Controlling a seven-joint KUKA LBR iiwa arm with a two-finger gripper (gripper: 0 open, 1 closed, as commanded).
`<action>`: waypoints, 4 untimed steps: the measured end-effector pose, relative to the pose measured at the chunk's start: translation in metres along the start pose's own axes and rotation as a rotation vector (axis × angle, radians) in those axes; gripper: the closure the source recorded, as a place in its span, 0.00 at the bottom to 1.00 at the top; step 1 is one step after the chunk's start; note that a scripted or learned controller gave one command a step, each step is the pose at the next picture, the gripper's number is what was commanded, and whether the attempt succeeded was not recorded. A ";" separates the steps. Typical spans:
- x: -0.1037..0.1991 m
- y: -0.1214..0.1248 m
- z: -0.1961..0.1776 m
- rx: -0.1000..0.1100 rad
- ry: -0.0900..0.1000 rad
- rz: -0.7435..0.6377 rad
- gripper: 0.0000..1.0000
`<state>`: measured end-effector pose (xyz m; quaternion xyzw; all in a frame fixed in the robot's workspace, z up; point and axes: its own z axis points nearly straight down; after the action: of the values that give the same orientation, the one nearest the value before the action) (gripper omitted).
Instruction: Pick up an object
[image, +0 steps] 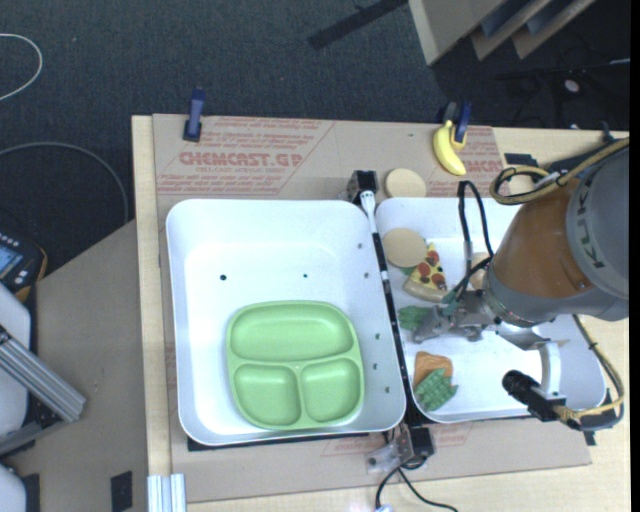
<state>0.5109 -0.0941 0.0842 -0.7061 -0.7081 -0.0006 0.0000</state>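
So the right bin (560, 400) has four small toy foods in it: a tan round piece (404, 246), a pizza slice (428, 277), a green leafy bit (413, 318) and an orange-and-green one (434, 378). The gripper (447, 318) sits low right beside the leafy bit, can't tell how it's set. The left bin (200, 250) holds one green three-section plate (295, 362). One banana (449, 148) lies on the bench behind.

arm (590, 240) | grey casing | orange band | black cables | yellow cable
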 end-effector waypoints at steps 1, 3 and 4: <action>-0.002 0.000 -0.011 -0.003 -0.003 0.004 1.00; 0.154 -0.033 -0.109 0.006 0.003 -0.007 1.00; 0.153 -0.018 -0.241 -0.015 0.001 0.000 1.00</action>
<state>0.4927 0.0581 0.3248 -0.7060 -0.7082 -0.0064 -0.0048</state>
